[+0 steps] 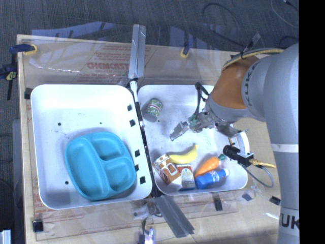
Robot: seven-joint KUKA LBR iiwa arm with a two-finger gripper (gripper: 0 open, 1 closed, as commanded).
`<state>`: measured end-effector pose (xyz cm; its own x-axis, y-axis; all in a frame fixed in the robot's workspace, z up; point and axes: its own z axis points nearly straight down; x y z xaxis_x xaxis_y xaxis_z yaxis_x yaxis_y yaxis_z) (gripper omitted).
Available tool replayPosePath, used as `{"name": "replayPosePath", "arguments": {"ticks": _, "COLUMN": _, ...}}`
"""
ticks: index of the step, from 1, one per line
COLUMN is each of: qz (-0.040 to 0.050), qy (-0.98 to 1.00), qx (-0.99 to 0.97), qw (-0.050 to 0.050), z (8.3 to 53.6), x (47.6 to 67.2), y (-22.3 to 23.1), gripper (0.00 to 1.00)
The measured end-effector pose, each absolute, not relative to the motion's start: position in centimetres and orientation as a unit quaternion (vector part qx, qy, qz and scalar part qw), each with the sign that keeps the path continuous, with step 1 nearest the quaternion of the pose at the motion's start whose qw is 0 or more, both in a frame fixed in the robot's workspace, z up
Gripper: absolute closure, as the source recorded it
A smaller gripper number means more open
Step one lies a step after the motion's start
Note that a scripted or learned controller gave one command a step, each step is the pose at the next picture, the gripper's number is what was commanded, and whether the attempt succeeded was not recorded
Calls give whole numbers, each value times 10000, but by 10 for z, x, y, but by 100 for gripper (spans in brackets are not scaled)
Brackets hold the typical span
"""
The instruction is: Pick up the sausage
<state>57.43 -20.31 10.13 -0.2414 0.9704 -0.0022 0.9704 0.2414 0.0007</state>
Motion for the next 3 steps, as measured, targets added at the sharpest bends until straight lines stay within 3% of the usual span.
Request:
{"name": "replayPosePath", "arguments": {"ticks": 1, "qz": -3, "qy": 8273, "qx": 5618, "qw": -13, "z": 92, "x": 561, "y": -209, "gripper": 0}}
{"name": "replayPosePath", "arguments": {"ticks": 2, "qz": -3, "qy": 8697, "qx": 4935, "qw": 1, "z": 127, "x": 559, "y": -209, "gripper": 0}}
{"name": "replayPosePath", "arguments": {"ticks": 3, "qz": -4, "qy": 8793, "qx": 4763, "qw": -12, "z": 108, "x": 535, "y": -195, "gripper": 0}}
